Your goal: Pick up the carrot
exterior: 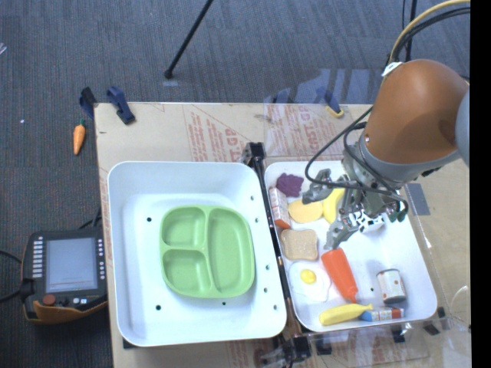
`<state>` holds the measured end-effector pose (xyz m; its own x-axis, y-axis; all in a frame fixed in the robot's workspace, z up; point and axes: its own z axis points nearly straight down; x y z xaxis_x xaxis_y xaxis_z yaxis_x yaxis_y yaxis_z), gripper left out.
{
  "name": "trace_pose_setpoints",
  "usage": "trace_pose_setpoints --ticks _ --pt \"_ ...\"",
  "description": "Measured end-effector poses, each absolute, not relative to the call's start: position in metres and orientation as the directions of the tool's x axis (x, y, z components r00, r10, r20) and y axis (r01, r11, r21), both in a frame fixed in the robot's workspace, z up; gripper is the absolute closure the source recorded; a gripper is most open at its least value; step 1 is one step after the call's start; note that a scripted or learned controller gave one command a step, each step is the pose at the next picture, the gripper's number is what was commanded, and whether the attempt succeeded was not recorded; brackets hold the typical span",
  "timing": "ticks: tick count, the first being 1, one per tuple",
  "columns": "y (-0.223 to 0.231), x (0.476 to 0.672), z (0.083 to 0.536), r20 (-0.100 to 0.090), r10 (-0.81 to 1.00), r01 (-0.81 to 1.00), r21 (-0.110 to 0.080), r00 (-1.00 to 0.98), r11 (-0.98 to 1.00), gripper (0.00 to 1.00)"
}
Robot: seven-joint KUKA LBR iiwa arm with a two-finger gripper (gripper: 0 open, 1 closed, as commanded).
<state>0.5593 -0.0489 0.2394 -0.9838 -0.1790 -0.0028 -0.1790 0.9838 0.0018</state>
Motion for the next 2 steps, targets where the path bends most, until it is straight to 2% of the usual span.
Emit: trace_pose_setpoints --ticks 1,2 --pt "-0.067 0.512 0.184 0.007 -0.132 -0.132 0.004 -0.991 0.991 0.0" --pt "-0.097 0.569 0.087 -0.003 -0.082 -0.082 0.002 -0.997 0.997 0.0"
